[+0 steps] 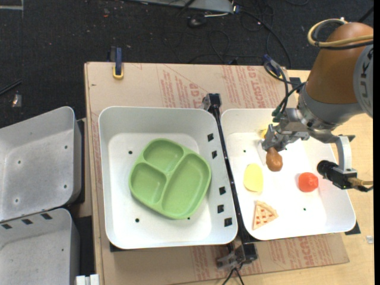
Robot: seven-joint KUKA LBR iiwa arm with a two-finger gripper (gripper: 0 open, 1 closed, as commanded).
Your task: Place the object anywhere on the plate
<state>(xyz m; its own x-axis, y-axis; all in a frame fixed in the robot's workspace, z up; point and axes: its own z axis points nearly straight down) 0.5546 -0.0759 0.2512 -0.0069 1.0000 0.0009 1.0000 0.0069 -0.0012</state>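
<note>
A green plate point(171, 177) with three compartments lies in the left bin point(113, 129). My gripper point(273, 145) hangs over the upper left part of the right bin point(338, 218). A small brown rounded object point(274, 160) sits right at the gripper's lower tip, touching or nearly touching it. I cannot tell whether it is gripped or resting on the bin floor. The plate holds nothing.
In the right bin lie a pale yellow piece point(253, 177), a red round object point(307, 182) and a toy pizza slice point(264, 215). A bit of yellow point(262, 134) peeks out behind the gripper. A black divider point(224, 171) separates the bins.
</note>
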